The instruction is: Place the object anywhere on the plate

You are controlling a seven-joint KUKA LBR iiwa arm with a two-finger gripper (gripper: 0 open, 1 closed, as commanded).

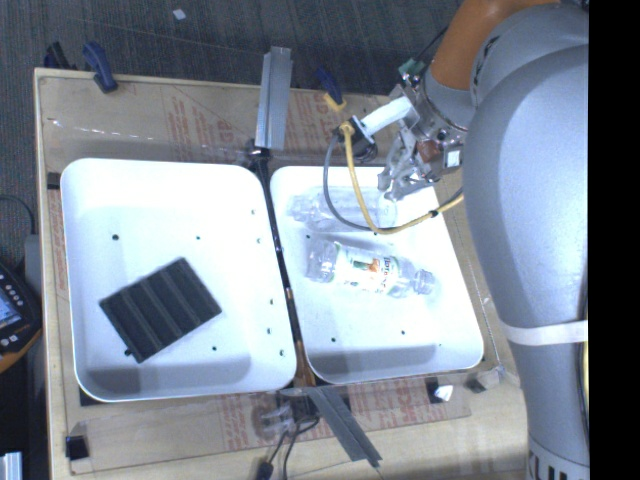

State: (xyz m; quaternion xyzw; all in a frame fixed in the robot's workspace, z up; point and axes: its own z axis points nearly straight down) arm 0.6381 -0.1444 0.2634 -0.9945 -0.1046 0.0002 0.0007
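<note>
Arm point(530, 218): grey, with an orange band near the top; it fills the right side of the view and reaches leftward over the upper part of the right bin.
Table point(150, 118): pale board carrying two shallow white bins side by side; blue clamps sit along its far edge.
Left bin point(90, 183): white, holding the dark ribbed plate in its lower left part.
Right bin point(455, 343): white, touching the left bin along a dark dividing strip; it holds two clear plastic things.
Plate point(160, 308): dark grey, rectangular, ribbed, lying flat and turned at a slant in the left bin.
Bottle point(368, 270): clear plastic with a white and orange label, lying on its side near the middle of the right bin, well apart from the plate.
Clear wrapper point(312, 211): crumpled transparent item above and left of the bottle, near the bin's upper left corner.
Pincer point(392, 183): hangs over the upper part of the right bin, above the bottle and apart from it; whether it is spread or pressed together cannot be told; yellow and black cables loop beside it.
</note>
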